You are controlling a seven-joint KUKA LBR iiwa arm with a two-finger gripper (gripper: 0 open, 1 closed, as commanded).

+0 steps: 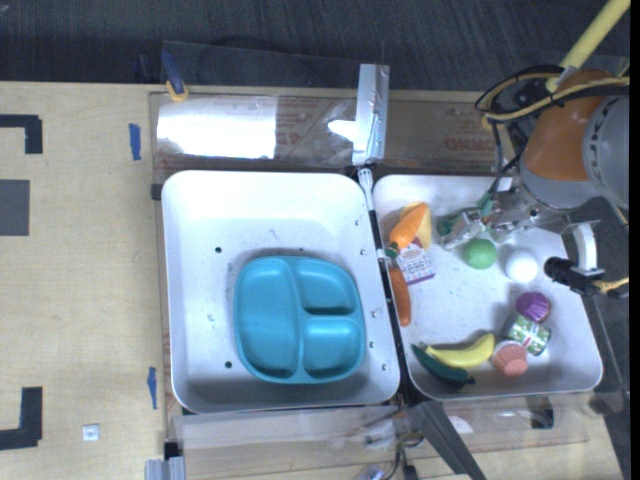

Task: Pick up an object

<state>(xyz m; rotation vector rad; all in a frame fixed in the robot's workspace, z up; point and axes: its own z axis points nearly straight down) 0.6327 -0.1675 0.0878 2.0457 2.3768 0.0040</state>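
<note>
You've got just one camera here, fixed above the bench (70,268) and looking down at a slight slant, so the far edge sits at the top of the view. It's high enough to take in both white bins whole: the left bin (190,218) lands about mid-view, the right bin (570,368) toward the right side. The arm (580,138) comes in from the far right corner.

Right bin (575,373) carries the lot: yellow banana (462,351) lying along its front edge, pink cup (509,359) just beside it, green-labelled can (530,335) touching that, purple piece (533,305) behind, white ball (521,266), green ball (481,254), orange carrot (401,293) along the left edge
</note>
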